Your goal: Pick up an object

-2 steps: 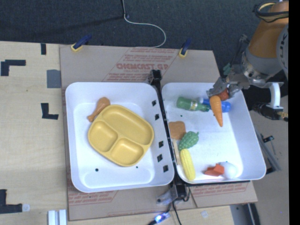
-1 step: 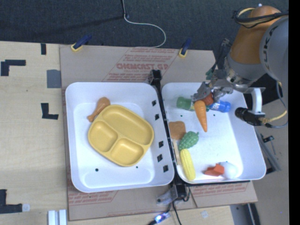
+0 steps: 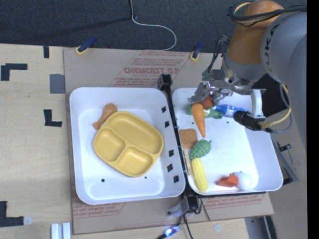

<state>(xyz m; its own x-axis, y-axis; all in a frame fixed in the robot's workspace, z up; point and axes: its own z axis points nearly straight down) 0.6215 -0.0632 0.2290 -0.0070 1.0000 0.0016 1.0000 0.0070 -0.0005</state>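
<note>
The right bin holds an orange carrot, a small red piece and a blue and green item near its far edge. A brown toast slice, a green bumpy vegetable, a yellow corn cob and an orange and white toy lie nearer the front. My gripper hangs low over the far left of this bin, right above the carrot's top end. Nothing is visibly held between its parts.
The left bin carries a yellow divided plate with a tan drumstick at its far left edge. A black divider runs between the bins. The arm and a black cable cover the right bin's far right.
</note>
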